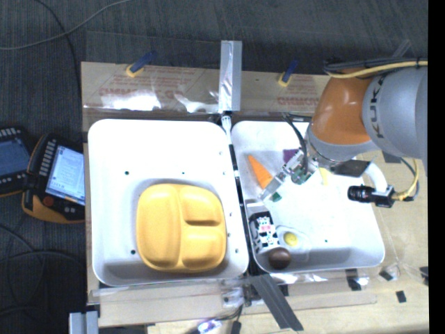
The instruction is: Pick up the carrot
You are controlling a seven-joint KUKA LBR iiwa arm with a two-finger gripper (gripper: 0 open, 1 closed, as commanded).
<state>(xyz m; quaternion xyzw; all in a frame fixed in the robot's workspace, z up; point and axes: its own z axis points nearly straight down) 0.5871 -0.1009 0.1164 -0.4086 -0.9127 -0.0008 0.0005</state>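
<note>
The orange carrot (260, 172) lies in the right bin (348, 235), close to its left wall and pointing toward the far left. My gripper (278, 185) reaches down from the grey and orange arm (348, 120). Its tip sits just right of and slightly below the carrot's near end. Whether it touches the carrot is not clear.
A purple piece (288, 156) and a small yellow piece (323, 177) lie beside the wrist. In the right bin's near left corner sit a black-and-white patterned object (263, 229), a white-and-yellow item (290, 239) and a brown ball (279, 257). The left bin (125, 152) holds a yellow divided plate (182, 225).
</note>
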